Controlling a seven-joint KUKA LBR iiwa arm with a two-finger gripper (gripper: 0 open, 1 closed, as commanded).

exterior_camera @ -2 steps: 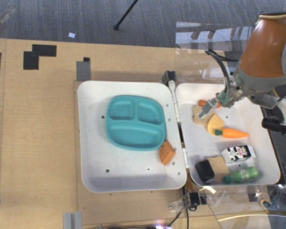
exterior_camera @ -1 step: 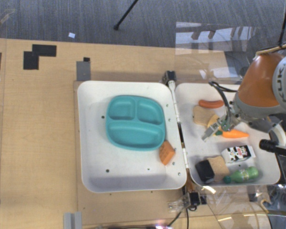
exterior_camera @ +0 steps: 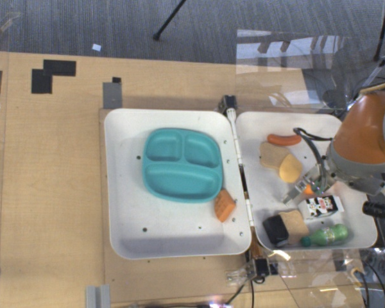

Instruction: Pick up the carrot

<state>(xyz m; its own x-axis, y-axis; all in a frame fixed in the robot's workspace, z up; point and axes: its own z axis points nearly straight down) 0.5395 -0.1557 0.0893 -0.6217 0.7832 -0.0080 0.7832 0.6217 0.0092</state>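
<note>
My gripper [exterior_camera: 307, 188] hangs low over the middle of the right bin [exterior_camera: 256, 172], below the orange wrist band. A small orange piece, the carrot [exterior_camera: 308, 189], shows between the grey fingers [exterior_camera: 296, 192], and the gripper is shut on it. Most of the carrot is hidden by the fingers and the wrist. The gripper sits just right of a yellow chip-shaped piece [exterior_camera: 290, 169] and just above a printed white card box [exterior_camera: 321, 206].
The right bin also holds an orange-red sausage [exterior_camera: 283, 139], a tan slice [exterior_camera: 271, 154], a black block [exterior_camera: 276, 230], a brown block [exterior_camera: 294, 221] and a green bottle [exterior_camera: 326, 235]. The left bin [exterior_camera: 125, 172] bears a teal divided plate [exterior_camera: 181, 165] and an orange chunk [exterior_camera: 224, 205].
</note>
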